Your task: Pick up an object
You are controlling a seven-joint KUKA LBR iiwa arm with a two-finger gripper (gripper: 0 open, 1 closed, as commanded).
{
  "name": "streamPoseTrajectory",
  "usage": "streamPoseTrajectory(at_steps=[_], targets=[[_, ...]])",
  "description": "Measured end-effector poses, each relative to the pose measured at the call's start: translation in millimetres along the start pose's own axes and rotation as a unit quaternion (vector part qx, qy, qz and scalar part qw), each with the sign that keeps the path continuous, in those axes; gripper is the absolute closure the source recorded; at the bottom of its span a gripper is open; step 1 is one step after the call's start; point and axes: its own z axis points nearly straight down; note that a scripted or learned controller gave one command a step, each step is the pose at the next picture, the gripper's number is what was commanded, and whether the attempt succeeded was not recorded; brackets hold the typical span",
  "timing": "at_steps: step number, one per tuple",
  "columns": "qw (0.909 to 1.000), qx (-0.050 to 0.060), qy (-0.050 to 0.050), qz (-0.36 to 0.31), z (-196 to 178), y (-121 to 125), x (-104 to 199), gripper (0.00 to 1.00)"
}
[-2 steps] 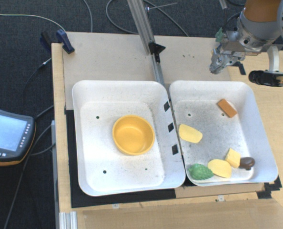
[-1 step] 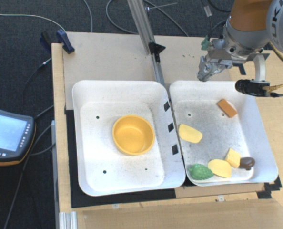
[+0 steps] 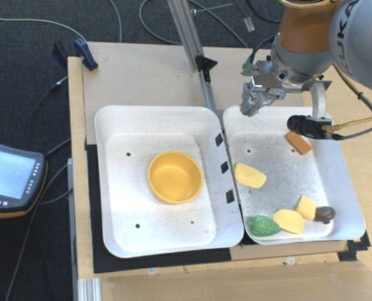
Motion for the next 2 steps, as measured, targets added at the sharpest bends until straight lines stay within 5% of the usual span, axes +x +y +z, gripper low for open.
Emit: streamPoseTrajectory(at_steps=[2], targets=[[1.0, 0.001, 0.0, 0.0, 38, -63, 76, 1.0]])
